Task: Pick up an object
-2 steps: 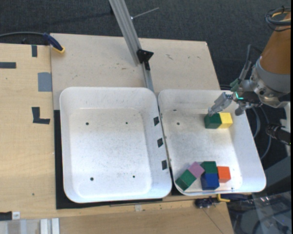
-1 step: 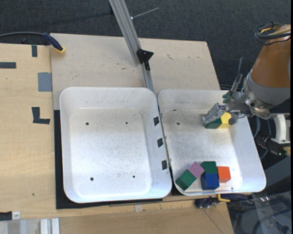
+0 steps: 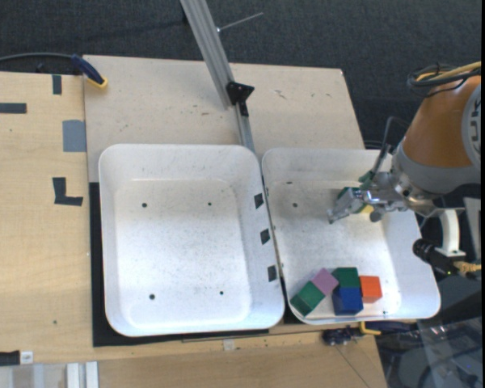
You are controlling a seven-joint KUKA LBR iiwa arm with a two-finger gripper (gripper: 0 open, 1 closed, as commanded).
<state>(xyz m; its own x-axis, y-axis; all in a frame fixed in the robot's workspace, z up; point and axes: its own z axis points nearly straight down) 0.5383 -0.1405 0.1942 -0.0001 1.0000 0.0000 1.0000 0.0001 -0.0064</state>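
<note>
Several small blocks lie clustered in the near corner of the right bin (image 3: 307, 176): a green block (image 3: 308, 297), a pale purple block (image 3: 325, 281), a dark green block (image 3: 346, 277), a blue block (image 3: 348, 299) and an orange block (image 3: 371, 288). My gripper (image 3: 339, 208) hangs over the middle of the right bin, well behind the cluster, reaching in from the right. I see nothing between its fingers.
The left bin (image 3: 113, 168) sits beside the right one, the two rims meeting at the centre. A slanted metal rail (image 3: 214, 47) runs down from the top to the bins' junction. The arm's orange band (image 3: 444, 128) looms over the right bin's far right edge.
</note>
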